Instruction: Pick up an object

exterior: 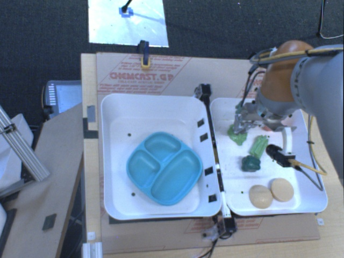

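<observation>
Two white bins share the bench; in the right bin, beside the dark green toy, the gripper pinches a light green piece, apparently to lift it.

One fixed camera overlooks both bins obliquely.

Even, cool overhead light, soft shadows, slightly soft focus, glare on the white bins.

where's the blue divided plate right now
In the camera view the blue divided plate lies flat in the left bin, toward its front right part, close to the divider between the two bins.
</observation>
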`<state>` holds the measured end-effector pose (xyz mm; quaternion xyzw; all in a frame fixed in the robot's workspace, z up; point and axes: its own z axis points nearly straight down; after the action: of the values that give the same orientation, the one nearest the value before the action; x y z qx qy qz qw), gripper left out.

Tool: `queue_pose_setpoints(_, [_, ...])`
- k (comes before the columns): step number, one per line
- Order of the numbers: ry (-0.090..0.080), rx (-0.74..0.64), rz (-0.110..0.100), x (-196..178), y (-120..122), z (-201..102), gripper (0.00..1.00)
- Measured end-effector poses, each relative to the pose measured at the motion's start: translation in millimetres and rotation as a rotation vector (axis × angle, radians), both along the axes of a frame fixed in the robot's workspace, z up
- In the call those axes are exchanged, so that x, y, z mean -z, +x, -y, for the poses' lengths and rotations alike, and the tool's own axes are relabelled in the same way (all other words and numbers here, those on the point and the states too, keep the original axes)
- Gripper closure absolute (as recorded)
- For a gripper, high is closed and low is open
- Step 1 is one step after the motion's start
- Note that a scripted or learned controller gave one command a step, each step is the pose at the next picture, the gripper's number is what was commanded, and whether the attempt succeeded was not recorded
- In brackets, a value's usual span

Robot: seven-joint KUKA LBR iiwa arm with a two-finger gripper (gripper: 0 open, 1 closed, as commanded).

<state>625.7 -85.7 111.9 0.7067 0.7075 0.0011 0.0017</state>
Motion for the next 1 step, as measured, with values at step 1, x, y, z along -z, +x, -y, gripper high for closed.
queue_pose_setpoints(1, [0.000, 0.002, 0.003, -47.6, 6.0, 7.2, 1.00])
